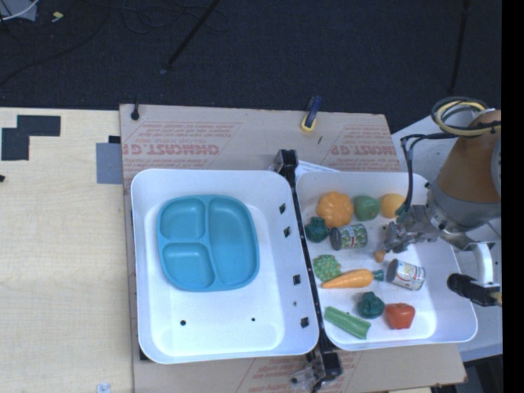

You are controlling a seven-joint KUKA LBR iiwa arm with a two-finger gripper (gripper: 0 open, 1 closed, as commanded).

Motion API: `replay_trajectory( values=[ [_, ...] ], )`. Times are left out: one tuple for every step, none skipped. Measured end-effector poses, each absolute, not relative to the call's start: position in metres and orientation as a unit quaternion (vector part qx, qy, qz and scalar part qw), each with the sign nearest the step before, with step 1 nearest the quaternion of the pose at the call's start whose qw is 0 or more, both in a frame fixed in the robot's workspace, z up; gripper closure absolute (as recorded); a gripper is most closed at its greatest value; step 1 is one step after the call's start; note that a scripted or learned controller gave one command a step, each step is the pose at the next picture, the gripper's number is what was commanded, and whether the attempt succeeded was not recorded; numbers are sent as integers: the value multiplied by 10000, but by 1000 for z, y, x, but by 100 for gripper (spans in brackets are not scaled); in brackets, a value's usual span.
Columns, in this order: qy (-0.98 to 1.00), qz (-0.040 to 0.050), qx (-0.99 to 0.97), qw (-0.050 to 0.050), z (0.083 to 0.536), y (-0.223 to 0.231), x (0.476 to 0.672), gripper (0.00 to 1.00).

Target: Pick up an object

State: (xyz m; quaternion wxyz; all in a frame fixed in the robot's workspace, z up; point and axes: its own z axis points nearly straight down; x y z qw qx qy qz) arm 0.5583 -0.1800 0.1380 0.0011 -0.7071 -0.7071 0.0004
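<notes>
Our gripper [399, 237] just above tin [406, 274]; finger state unclear; we risk nudging tin, it rolling away.

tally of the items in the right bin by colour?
Orange/yellow: 3 – pumpkin-like piece, round yellow-orange piece, carrot
Green: 5 – round one, dark piece, broccoli-like piece, long piece, dark teal piece
Red: 1 – red piece
Cans: 2 – can, tipped can
Total: 11

Grey arm [458, 207], orange band [471, 170]
</notes>
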Motion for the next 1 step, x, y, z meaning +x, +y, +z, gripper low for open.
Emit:
replay_trajectory(
  values=[
    [-7072, -2, -7070, -6, 199, -186, 560, 100]
  ],
)
